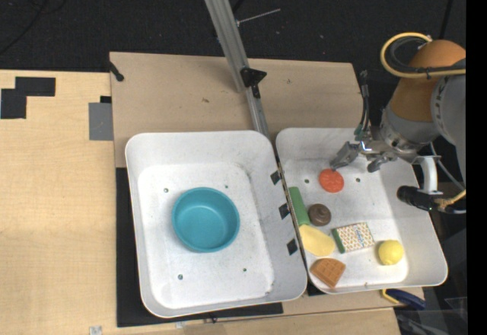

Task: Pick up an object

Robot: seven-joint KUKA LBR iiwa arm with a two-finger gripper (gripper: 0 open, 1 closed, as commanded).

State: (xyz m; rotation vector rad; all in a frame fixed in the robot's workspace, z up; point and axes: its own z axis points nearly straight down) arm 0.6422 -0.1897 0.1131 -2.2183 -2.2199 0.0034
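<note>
Seemingly round, red disc (pixel 332 180), no long axis, below spread jaws.

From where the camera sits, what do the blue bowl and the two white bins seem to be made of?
The blue bowl looks like moulded plastic: even teal colour, smooth matte surface, though glazed ceramic can't be ruled out. The left bin and right bin look like thin formed plastic with rounded rims and scuffed, speckled floors.

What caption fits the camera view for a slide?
KUKA arm's open gripper poised above a red disc in the right bin; teal bowl sits in the left bin.
</note>
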